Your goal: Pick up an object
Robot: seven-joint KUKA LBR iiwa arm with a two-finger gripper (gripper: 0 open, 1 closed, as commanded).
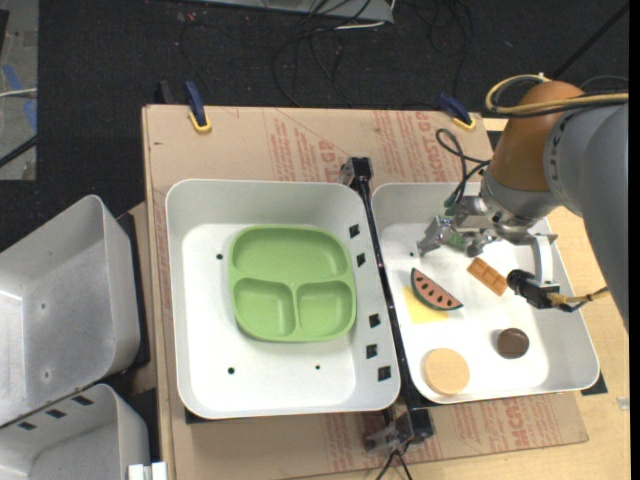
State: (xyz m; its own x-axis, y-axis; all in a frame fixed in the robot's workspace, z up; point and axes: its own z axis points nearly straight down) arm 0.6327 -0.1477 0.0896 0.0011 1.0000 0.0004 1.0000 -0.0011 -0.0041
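The watermelon slice (435, 292) lies in the right bin (570, 353), near its left wall, just below and apart from the pincer (447, 230). The pincer hangs over the bin's upper part; whether it is open or closed cannot be told. An orange block (487, 275) lies just right of the pincer. A tan disc (446, 370) and a brown disc (512, 343) lie lower down. A green divided plate (293, 283) sits in the left bin (190, 268). Red print on the cardboard-covered surface (290, 133) is not legible.
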